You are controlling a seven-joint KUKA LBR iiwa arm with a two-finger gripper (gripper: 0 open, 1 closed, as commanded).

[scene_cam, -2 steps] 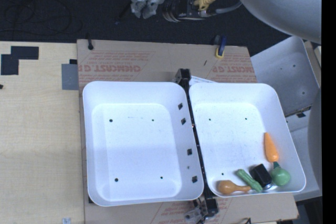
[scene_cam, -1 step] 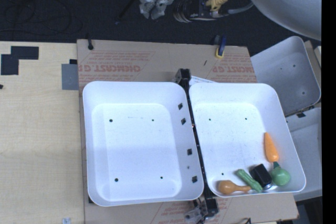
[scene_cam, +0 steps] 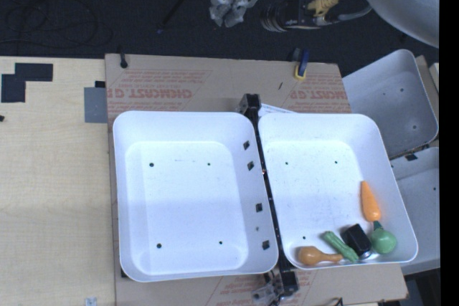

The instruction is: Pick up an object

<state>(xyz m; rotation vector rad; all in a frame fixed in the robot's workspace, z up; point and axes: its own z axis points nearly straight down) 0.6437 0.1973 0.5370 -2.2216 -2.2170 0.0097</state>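
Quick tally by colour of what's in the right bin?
Orange: 2, a carrot-shaped piece and a pear-shaped piece
Green: 2, a stick and a ball
Black: 1, a block
Total: 5

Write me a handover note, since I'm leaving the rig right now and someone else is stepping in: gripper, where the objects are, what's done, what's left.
Gripper: raised at the top of the camera view, above the bench behind the bins, with nothing between its fingers.
Objects: all in the right bin, bunched in its near right corner. An orange carrot lies along the right wall; below it sit a green ball, a black block, a green stick and an orange spoon-shaped toy.
Left bin: white floor showing.
Done: no pick yet.
Left: go down into that corner and lift one object.
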